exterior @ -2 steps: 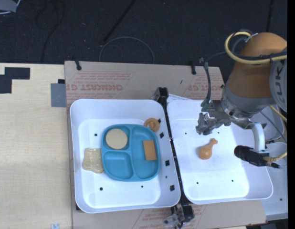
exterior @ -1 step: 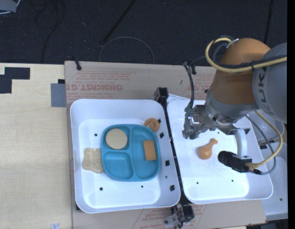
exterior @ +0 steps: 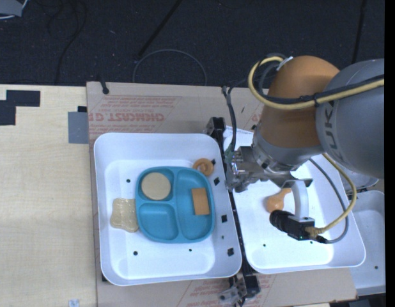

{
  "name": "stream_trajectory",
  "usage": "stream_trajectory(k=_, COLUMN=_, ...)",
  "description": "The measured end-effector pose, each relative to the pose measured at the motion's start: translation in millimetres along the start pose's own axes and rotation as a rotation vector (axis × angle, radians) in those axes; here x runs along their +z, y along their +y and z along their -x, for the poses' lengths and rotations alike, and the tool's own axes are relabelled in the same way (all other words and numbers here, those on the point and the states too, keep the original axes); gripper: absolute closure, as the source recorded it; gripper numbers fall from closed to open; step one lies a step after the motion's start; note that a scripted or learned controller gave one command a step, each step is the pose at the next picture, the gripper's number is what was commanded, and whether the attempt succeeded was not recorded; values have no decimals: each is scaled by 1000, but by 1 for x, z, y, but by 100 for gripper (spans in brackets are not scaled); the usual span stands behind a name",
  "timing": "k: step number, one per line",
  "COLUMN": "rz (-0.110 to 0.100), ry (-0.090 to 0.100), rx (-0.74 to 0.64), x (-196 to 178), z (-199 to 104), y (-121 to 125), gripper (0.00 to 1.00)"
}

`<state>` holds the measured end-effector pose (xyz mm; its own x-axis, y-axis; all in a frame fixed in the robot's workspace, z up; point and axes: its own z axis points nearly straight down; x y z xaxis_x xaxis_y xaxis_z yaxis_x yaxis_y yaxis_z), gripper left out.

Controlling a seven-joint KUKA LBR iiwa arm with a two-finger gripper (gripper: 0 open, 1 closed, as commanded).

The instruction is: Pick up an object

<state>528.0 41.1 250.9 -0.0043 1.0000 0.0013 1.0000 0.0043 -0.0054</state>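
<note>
Grey arm (exterior: 351, 126) is seen above the right bin (exterior: 351, 254); whether the jaws (exterior: 243, 174) are apart cannot be told. An orange toy (exterior: 276, 201) lies just right of them. Approach seems underway; descent and closing would be needed.

Wooden bench (exterior: 38, 190), two white bins (exterior: 114, 248)

Grey arm (exterior: 351, 117) with orange band, reaching in from the right, gripper (exterior: 243, 174) low and angled leftward.
</note>
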Motion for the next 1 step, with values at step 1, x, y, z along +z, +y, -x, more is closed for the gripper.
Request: stream_trajectory(k=1, rz=-1, ry=-1, rx=1, x=2, z=-44, y=-19, gripper=100)
